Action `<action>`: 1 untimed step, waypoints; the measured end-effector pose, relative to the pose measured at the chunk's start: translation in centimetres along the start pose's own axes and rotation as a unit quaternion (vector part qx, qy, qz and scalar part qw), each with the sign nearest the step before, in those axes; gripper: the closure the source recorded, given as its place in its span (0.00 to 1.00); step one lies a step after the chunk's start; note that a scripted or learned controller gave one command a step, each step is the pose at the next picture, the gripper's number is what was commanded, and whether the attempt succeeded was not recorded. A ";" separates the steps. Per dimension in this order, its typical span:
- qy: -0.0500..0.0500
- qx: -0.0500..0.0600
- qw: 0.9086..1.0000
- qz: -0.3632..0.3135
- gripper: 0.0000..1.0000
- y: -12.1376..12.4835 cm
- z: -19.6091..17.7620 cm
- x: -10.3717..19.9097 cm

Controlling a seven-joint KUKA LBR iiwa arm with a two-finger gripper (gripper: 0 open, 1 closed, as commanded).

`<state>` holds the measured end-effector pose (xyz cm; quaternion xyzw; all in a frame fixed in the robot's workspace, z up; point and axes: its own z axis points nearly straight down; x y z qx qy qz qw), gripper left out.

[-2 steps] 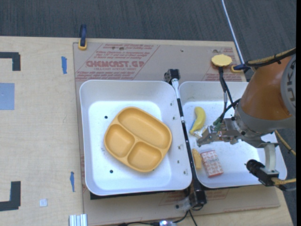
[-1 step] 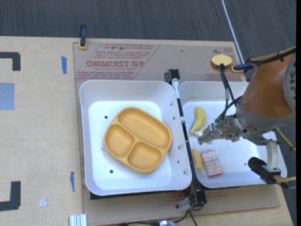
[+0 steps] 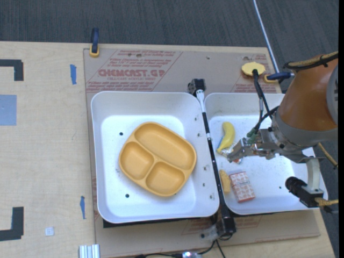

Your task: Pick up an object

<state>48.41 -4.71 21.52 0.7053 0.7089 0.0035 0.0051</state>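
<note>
The arm [image 3: 309, 104] reaches in from the right, wrist bent low, pincer [image 3: 236, 153] pointing left.

End effector [image 3: 236, 153] hovers just beside banana [image 3: 227, 136] in right bin [image 3: 269, 206].

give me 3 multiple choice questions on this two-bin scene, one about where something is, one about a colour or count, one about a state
1. Where does the banana lie?
A. in the left bin
B. in the right bin
C. on the bench outside both bins

2. How many compartments does the yellow plate have?
A. two
B. three
C. five

3. How does the plate sit?
A. right way up, its hollows facing the camera
B. flipped face down
C. standing on edge against the bin wall

Answers:
1. B: the banana rests in the right bin, near its left wall, beside the gripper.
2. B: two ridges split it into one long section and two smaller ones.
3. A: the open hollows show from above, flat on the floor of the left bin.
</note>
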 end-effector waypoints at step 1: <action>-0.001 -0.002 1.000 -0.001 1.00 0.2 -1.0 0.0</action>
